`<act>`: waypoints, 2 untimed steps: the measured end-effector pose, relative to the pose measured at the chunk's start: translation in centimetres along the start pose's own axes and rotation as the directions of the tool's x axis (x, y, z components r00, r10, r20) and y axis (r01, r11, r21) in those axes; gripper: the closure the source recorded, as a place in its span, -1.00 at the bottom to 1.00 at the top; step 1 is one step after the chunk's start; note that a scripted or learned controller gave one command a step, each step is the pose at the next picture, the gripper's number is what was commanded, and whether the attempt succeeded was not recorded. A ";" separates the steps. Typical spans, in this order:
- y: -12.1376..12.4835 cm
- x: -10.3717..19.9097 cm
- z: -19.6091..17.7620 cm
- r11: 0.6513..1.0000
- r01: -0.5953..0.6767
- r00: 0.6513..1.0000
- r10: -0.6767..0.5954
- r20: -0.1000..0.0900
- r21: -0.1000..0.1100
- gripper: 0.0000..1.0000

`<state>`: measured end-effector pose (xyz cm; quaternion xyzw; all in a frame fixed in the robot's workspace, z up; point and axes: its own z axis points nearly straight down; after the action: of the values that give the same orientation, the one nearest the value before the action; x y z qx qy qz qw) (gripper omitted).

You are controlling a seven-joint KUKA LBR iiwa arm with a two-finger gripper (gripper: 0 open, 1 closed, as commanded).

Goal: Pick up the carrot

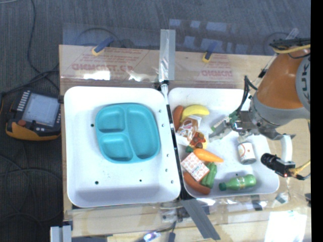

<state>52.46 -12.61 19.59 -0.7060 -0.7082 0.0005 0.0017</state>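
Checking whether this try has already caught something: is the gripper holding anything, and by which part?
Nothing is held. The gripper hangs above bare floor of the right bin, while the carrot lies apart, lower down in the pile.

Arm reaching in from right, gripper (220, 127) low, wrist bent.

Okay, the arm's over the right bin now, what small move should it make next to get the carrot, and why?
Probably shift the gripper toward the camera view's lower left and lower it. It hovers above the bin floor, up and right of the carrot, which lies among other toy food beside the red checkered box.
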 end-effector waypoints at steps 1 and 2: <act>-0.3 1.8 9.3 0.999 0.040 0.999 -0.040 0.005 -0.022 -1.00; -3.5 -0.8 10.5 0.979 0.204 0.979 -0.204 0.008 -0.019 -1.00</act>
<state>48.95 -13.44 9.05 -0.6296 -0.7768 -0.0046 -0.0073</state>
